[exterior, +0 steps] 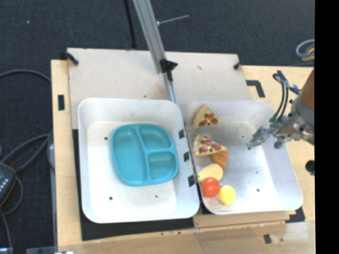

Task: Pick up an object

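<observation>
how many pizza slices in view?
2, both in the right bin along its left side: one pizza slice near the top-left corner, the other slice just below it. None looks hidden.

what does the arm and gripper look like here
The gripper is a pale grey metal piece on a darker grey, boxy wrist block at the picture's right. Thin dark and greenish cables loop up from the wrist. A sliver of the orange band shows above it.
</observation>
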You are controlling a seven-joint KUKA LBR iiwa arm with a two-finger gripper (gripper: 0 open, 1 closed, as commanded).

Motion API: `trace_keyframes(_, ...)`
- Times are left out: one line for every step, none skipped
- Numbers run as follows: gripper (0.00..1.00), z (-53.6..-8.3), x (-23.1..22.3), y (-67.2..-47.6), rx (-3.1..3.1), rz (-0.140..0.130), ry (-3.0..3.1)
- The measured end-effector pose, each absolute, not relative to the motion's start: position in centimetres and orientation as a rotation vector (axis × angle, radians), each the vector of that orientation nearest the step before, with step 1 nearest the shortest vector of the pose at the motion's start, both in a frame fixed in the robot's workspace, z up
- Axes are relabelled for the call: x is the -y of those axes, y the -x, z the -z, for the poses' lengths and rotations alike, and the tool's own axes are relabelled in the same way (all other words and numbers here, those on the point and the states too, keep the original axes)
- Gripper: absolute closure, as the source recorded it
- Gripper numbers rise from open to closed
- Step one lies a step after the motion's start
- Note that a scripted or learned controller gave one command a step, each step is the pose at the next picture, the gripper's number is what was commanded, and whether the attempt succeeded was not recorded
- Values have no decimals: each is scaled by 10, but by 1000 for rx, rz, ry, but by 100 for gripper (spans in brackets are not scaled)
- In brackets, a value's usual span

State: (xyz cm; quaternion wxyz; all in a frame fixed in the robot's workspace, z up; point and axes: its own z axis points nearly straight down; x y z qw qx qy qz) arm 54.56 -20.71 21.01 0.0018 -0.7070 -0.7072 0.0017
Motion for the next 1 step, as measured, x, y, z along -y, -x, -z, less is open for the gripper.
trace_keyframes(0, -167, 212, -546, 2220, -4, 2221)
